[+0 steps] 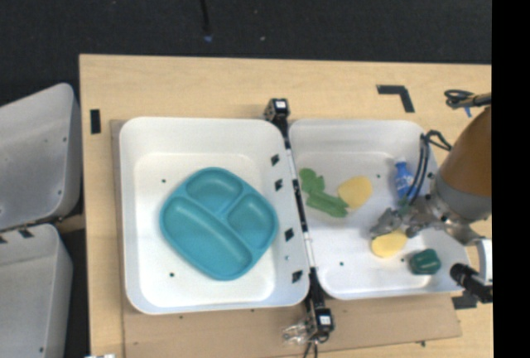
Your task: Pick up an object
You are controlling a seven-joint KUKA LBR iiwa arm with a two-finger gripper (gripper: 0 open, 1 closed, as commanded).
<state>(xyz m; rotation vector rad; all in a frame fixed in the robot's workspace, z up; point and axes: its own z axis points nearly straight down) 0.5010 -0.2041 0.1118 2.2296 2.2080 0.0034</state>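
Observation:
The right bin (348, 282) holds a green leafy toy (320, 195), a yellow piece (356, 190), a blue item (402, 179) by the far right wall, a second yellow piece (388, 245) and a dark green block (425, 262). My gripper (399, 224) reaches in from the right and hangs low just above the second yellow piece, its grey fingers spread apart over it. I see nothing held between them. The arm's orange band (472, 162) rises at the right edge.
The left bin (141, 182) carries a teal divided plate (219, 221). A black clip (277, 109) sits at the top of the divider between the bins. White panels (33, 157) stand off the bench to the left.

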